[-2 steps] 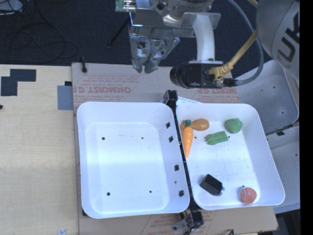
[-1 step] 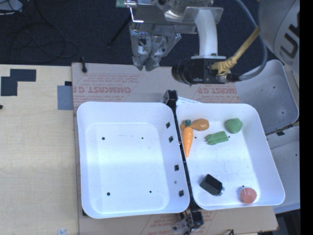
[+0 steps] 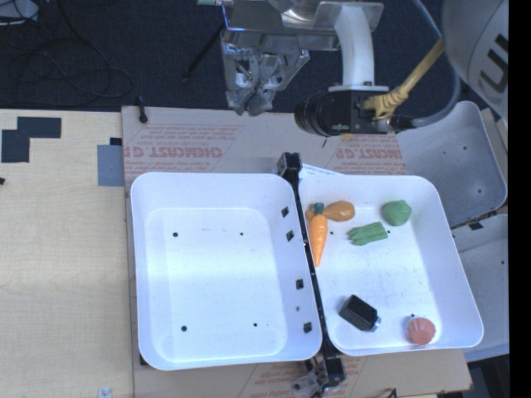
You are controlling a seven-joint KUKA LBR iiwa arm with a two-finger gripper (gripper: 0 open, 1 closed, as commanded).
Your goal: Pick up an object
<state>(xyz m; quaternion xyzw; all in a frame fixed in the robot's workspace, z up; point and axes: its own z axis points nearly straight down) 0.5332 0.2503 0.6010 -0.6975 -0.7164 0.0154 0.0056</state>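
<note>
Objects all sit in the right bin [image 3: 448,247]; left bin [image 3: 158,222] has nothing to grab. Which one gets picked isn't set yet, any of the six would do.

Left to right:
- Carrot [image 3: 317,237]: lies right against the divider wall between the bins, next to the black clips [image 3: 297,259]. Risk: one finger lands on the rim or a clip instead of clearing the carrot, so the close misses or tips the bin edge.
- Orange piece [image 3: 338,211]: touching the carrot top. Risk: going for either one nudges the other, or pinches both and drops one.
- Black block [image 3: 359,313]: well apart from the rest, near the front. Looks like the cleanest target, though a tilted block could twist out of a two-finger pinch.
- Green pod [image 3: 367,235]: long, slim and low. Risk: fingers closing along its length rather than across it would slide off.
- Green lump [image 3: 397,212]: rounded, near the back wall. Could squirt out under a pinch.
- Red ball [image 3: 421,331]: sits in the front right corner. Risk: rolls away on contact, and the corner walls crowd the fingers.

End effector [image 3: 253,98] hangs high over the cardboard [image 3: 207,143] behind the left bin, well away from every object. Can't tell whether it's wide or narrow from this angle. It carries nothing visible.

Writing: cardboard on the bench is printed in red, upside down from this view. Reads roughly "CHEMCAST G.P"; a partial repeat shows further right and along the front edge, too cut off to read.
</note>
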